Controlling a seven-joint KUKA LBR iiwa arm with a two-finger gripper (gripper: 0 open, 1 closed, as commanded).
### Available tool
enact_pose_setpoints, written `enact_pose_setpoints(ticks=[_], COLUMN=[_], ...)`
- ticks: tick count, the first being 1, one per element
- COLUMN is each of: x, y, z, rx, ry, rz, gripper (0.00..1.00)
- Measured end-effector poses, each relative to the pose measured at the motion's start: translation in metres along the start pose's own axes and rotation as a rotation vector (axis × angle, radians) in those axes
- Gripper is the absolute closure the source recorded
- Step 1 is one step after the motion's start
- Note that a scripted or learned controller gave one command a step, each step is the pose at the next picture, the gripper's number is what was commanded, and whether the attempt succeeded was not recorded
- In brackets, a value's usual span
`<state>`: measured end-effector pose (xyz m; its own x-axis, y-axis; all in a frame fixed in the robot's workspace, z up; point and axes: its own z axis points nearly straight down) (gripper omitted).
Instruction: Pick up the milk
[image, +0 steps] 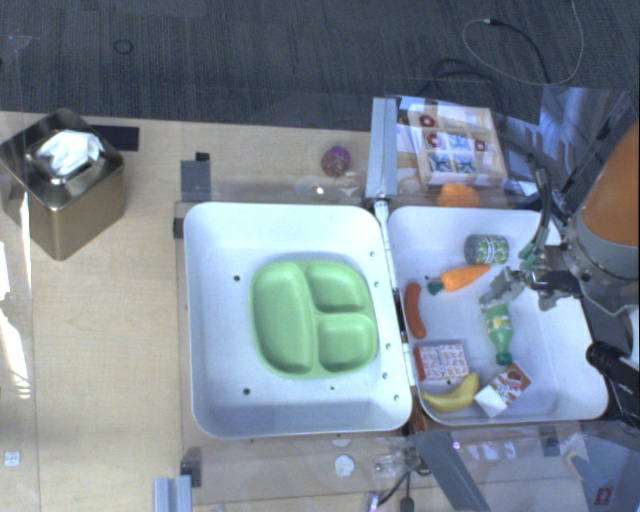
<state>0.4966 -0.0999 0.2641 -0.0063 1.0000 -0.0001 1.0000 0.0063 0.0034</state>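
Note:
The milk (503, 390) is a small red and white carton lying tilted near the front of the right bin (570, 400), just right of the banana (449, 393). My gripper (505, 286) hovers over the middle of that bin, above the green bottle (498, 333) and right of the carrot (462, 279). It is well behind the milk and apart from it. Nothing shows held in it.
The right bin also holds a green can (487, 249), a red sausage (414, 309) and a red patterned box (441, 360). A green divided plate (313, 317) lies in the left bin (215, 400). A tissue box (66, 180) stands at far left.

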Motion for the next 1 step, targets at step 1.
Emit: enact_pose_setpoints(ticks=[1], x=[0.0014], y=[-0.0075], z=[0.156], rx=[-0.003], ry=[0.0], rz=[-0.033], gripper=[0.0])
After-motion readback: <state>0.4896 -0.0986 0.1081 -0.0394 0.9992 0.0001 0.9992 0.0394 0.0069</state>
